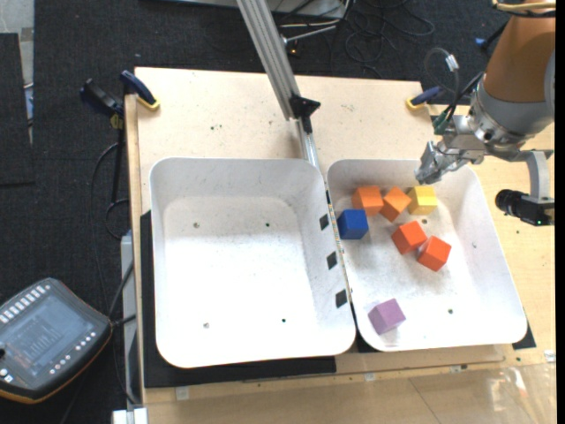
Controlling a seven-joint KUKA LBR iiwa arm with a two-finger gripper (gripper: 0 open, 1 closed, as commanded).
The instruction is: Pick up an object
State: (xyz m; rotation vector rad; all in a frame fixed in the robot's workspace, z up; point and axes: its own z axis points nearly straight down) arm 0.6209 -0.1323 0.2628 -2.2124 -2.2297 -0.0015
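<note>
**Gripper poised over the yellow cube**

The grey two-finger gripper (430, 174) hangs just above the small yellow cube (425, 200), probably lining up a grasp. The right shallow white bin (494, 276) holds seven cubes: four orange, one yellow, one blue (353, 224), one purple (387, 315).

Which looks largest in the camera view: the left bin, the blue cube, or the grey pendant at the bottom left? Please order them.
1. Left bin.
2. Pendant, cut off by the frame edge.
3. Blue cube.
</note>
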